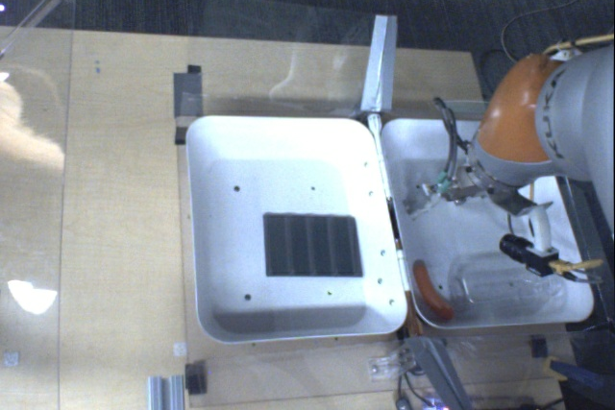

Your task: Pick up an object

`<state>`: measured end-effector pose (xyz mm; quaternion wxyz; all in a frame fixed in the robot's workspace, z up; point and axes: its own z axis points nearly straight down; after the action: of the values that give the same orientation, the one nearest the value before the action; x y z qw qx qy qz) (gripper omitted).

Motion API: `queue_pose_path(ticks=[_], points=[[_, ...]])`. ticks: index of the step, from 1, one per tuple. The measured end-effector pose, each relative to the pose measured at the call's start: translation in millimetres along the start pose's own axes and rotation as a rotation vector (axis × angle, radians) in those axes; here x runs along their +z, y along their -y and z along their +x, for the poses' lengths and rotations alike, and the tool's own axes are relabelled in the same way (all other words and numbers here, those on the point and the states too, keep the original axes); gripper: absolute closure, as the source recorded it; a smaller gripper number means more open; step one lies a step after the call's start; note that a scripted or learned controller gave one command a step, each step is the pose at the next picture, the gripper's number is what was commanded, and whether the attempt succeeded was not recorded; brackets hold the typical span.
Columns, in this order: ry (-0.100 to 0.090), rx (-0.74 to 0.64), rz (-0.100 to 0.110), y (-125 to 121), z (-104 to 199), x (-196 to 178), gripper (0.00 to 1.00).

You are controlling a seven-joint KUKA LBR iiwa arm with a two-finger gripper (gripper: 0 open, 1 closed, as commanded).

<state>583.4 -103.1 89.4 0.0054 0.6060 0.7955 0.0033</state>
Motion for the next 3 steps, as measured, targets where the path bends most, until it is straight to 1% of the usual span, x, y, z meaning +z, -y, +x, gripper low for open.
queue_pose_path(ticks=[1,2,3], points=[[-0.001,-0.018,0.006,31,-46,-35,0.00],[0.000,-0.046,-0.001,28,15,-1,0.00],[0.000,0.228,0.001,-33,2,1,0.00]])
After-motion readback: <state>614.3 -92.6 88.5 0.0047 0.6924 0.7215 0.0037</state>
